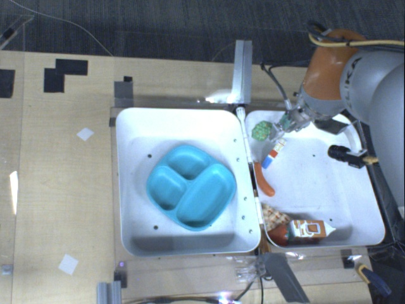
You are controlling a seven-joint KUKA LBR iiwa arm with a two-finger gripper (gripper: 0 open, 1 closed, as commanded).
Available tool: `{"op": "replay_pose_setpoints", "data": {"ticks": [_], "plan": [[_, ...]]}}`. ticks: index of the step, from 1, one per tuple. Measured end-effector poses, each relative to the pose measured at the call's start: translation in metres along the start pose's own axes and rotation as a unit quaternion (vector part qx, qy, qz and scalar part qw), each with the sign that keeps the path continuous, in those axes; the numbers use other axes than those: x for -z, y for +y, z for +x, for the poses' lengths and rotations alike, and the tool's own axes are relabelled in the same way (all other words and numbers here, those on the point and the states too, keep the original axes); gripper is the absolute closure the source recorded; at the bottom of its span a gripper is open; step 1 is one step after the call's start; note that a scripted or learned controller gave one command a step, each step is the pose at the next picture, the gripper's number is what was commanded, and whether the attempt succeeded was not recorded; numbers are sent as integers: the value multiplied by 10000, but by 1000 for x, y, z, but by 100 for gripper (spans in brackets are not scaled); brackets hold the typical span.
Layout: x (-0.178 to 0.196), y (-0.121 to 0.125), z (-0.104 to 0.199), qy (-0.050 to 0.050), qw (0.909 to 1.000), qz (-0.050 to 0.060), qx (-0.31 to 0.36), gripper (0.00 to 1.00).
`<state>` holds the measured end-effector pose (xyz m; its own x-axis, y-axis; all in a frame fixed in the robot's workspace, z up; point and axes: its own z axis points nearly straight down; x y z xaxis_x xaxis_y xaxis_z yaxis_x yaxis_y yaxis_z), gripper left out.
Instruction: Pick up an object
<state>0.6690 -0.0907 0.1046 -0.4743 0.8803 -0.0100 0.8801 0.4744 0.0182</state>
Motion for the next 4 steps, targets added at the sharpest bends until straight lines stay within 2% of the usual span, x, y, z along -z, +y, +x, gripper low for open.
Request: {"op": "replay_pose_setpoints", "data": {"ticks": [1, 2, 3, 4], "plan": [[-1, -1, 1, 24, 10000, 30, 3, 0], [-9, -2, -1, 34, 9995, 87, 304, 0], [2, 2, -2, -28, 9995, 11, 323, 100], [0, 2, 3, 43, 9994, 59, 349, 0]]}}
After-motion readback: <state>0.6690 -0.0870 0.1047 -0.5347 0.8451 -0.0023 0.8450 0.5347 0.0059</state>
